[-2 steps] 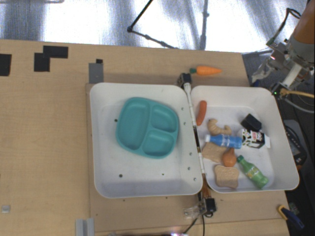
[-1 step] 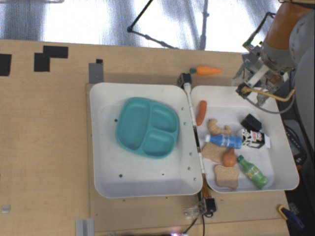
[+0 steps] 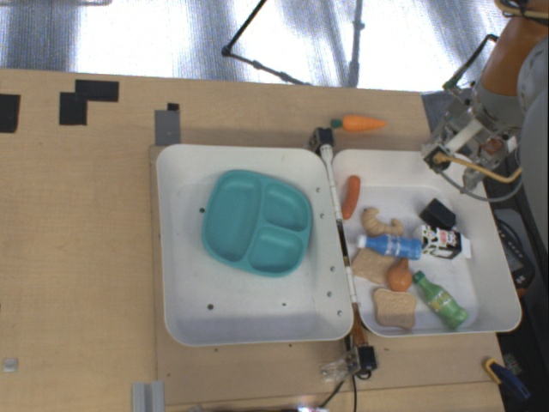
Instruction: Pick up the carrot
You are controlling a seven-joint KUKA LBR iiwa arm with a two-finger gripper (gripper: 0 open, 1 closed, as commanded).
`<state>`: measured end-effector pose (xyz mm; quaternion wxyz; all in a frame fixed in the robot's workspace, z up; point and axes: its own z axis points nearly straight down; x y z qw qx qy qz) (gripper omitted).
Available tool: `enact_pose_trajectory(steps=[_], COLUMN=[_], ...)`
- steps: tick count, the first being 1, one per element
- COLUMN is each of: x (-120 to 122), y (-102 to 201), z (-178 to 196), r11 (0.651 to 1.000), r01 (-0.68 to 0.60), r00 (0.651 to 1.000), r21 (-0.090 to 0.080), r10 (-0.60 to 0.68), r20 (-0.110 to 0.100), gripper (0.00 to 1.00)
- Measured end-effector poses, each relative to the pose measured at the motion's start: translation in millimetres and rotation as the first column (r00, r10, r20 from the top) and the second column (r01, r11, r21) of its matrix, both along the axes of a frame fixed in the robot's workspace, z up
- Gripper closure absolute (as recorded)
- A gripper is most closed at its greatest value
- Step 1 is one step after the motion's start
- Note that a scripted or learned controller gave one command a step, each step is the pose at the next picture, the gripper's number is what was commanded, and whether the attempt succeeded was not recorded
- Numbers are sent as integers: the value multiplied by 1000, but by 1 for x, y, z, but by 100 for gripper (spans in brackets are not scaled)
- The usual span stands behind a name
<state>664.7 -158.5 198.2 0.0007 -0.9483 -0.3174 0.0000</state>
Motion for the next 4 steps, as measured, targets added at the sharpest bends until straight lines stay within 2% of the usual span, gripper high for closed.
enact_pose_trajectory(steps=[1, 2, 3, 4], x=[-40, -2, -53, -16], y=[-47, -46, 18, -49], z=[-3, 60, -18, 25], r11=[998, 989, 908, 922], r01=[55, 149, 418, 387], r00=[998, 989, 908, 922], r21=[-3, -1, 1, -2], r10=[-55, -149, -418, -387], r20=[0, 9, -7, 6], gripper=[0, 0, 0, 0])
